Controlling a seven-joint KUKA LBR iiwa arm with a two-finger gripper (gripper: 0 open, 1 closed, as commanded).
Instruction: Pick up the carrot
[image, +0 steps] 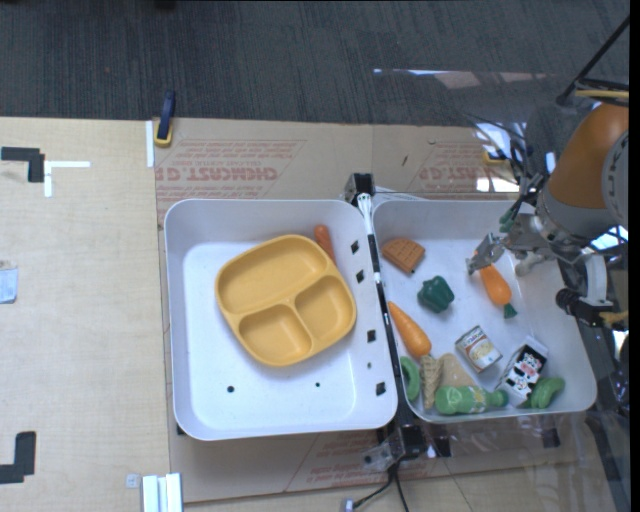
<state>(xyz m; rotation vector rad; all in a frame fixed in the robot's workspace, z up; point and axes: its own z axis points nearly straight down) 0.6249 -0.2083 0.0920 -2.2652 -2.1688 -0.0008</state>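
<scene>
An orange carrot (496, 286) with a green stem end lies tilted in the right bin (572, 350), near its far right side. My gripper (503, 256) is directly over the carrot's upper end and overlaps it in the view. I cannot make out whether it touches the carrot. A second orange carrot (410, 329) lies near the right bin's left wall, well apart from the gripper. The grey arm with its orange band (590, 150) reaches in from the right.
The right bin also holds a brown waffle piece (404, 255), a green pepper (436, 293), a small can (478, 349), a black-and-white carton (522, 371) and green toys (470, 400) along the front. In the left bin (190, 350) sit a yellow divided plate (285, 298) and a reddish sausage (322, 240).
</scene>
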